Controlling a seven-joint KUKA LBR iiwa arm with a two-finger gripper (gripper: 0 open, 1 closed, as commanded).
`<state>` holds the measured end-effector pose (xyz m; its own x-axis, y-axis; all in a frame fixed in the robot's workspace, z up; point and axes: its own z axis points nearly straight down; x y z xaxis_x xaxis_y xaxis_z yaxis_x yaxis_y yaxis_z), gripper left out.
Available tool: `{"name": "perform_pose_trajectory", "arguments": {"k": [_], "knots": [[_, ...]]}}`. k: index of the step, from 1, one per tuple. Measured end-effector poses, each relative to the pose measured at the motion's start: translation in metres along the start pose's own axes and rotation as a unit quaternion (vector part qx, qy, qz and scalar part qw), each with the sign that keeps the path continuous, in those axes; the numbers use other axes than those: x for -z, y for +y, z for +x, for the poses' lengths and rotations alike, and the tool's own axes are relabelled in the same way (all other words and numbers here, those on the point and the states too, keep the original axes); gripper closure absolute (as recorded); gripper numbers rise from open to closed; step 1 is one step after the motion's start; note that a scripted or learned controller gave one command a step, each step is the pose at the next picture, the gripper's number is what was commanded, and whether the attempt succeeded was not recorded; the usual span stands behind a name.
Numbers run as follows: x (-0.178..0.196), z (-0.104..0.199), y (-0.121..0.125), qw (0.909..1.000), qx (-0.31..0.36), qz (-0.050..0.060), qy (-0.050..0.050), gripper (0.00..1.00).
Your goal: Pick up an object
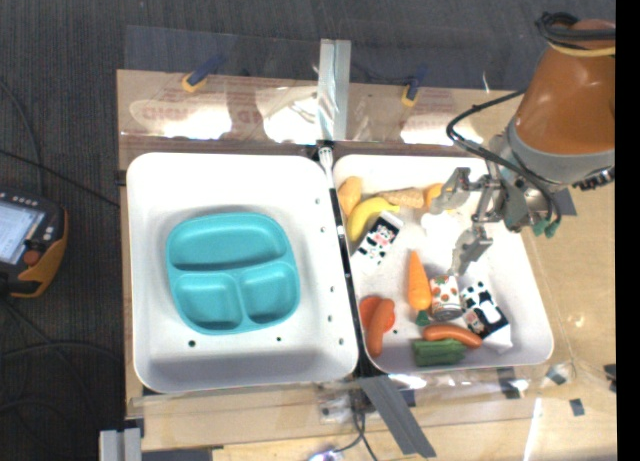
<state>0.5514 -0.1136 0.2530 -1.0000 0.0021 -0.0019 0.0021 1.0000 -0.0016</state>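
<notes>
The gripper (468, 217) hangs over the upper right part of the right bin (525, 279), its two fingers spread apart with nothing between them; one finger (470, 246) points down toward the pile below.

Just under it lie the objects. One carrot (418, 280) lies with its long axis running near-vertically in the view, narrow tip toward the top. Beside it sits one small red-and-white block (446, 295). Two black-and-white cow-patterned cartons are there: one (484, 311) near the right wall, one (378, 239) at upper left. One banana (362, 216), one green vegetable (438, 352) and one red pepper (377, 319) complete the pile. No writing is legible.

The left bin (150, 249) holds one teal divided tray (232, 271) with three compartments.
</notes>
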Motion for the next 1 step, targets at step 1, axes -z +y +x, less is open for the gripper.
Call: {"name": "perform_pose_trajectory", "arguments": {"k": [1], "knots": [[-0.0966, 0.0178, -0.0062, 0.9998, -0.018, 0.000, 0.001, 0.00]]}}
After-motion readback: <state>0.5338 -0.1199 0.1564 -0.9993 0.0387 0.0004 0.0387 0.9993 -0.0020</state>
